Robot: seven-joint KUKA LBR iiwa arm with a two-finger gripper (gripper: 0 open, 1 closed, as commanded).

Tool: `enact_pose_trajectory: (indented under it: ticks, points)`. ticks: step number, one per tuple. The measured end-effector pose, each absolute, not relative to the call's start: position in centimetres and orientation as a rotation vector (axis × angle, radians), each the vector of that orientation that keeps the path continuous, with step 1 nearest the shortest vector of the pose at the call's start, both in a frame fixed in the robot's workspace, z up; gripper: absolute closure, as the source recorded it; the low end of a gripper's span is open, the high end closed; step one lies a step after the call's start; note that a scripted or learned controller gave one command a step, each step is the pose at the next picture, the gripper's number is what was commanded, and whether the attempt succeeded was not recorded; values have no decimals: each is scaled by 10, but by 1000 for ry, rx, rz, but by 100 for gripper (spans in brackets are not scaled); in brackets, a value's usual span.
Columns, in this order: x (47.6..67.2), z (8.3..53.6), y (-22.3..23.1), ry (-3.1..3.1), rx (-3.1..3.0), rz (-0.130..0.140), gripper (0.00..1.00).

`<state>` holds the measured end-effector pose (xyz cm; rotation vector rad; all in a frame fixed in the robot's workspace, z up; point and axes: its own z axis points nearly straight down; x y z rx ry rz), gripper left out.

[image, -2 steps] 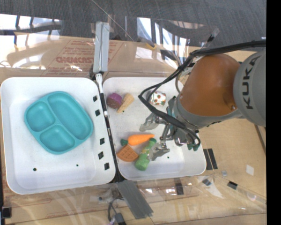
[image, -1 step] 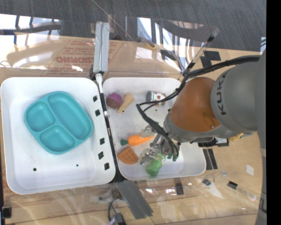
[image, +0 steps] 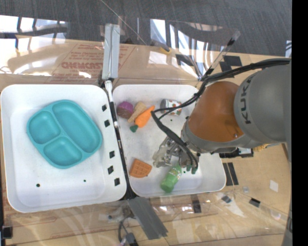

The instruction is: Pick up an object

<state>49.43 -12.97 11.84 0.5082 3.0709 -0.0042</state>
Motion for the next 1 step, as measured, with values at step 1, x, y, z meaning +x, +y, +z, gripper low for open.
enact_pose_trajectory:
  ticks: [1]
  points:
    - [519,93,-94,3086,573,1,100]
